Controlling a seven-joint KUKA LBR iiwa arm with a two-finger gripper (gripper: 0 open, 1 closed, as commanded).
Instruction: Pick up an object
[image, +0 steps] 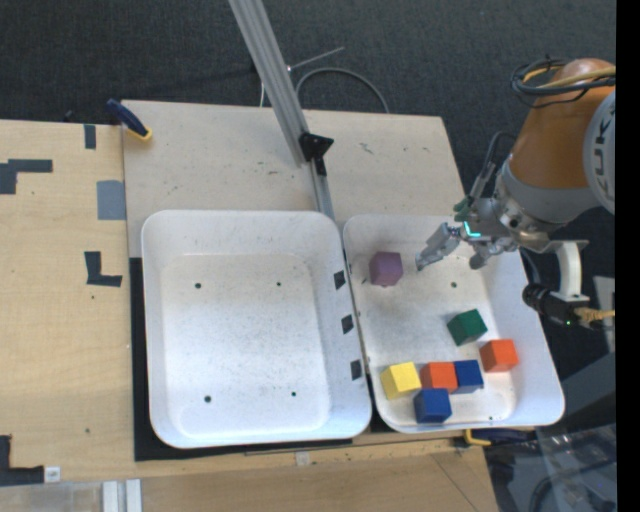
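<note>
A blue cube (432, 405) lies nearest the camera, at the front of the right bin (530, 405), with a yellow cube (403, 378), an orange cube (439, 375) and a second blue cube (468, 375) in a row just behind it. A green block (466, 326) sits below the fingers (436, 247); a purple cube (386, 268) lies just left of them. The gripper (458, 247) is spread, grasping nothing. The left bin (240, 330) rests beside it on the pale wooden bench (200, 160), over dark carpet (130, 45).

Part of a dark letter marks the arm (600, 140) above the gripper (457, 247), cut off at the frame edge and unreadable; no other text shows.
</note>
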